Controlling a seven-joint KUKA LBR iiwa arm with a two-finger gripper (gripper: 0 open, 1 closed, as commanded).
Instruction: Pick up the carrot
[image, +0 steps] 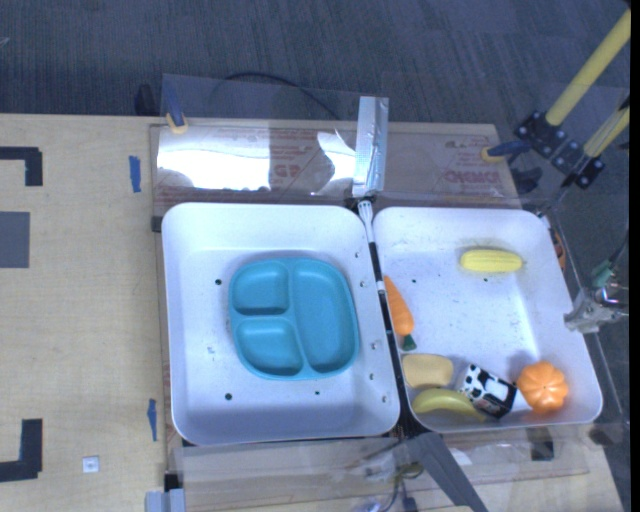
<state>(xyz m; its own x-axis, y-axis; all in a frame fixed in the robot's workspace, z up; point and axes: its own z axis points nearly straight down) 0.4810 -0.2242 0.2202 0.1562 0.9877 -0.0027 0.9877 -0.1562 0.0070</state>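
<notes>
banana (445, 402) at rt bin's (520, 225) near edge; carrot (398, 307) by left wall

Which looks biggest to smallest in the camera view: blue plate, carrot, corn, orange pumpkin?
1. blue plate, by far the largest.
2-3. carrot and corn: similar length, too close to rank.
4. orange pumpkin: shorter but rounder, so only roughly the smallest.

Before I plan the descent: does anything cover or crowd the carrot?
Nothing lies on the carrot. It rests against the right bin's left wall, so that wall crowds one side; the yellow block sits just below its tip.
</notes>
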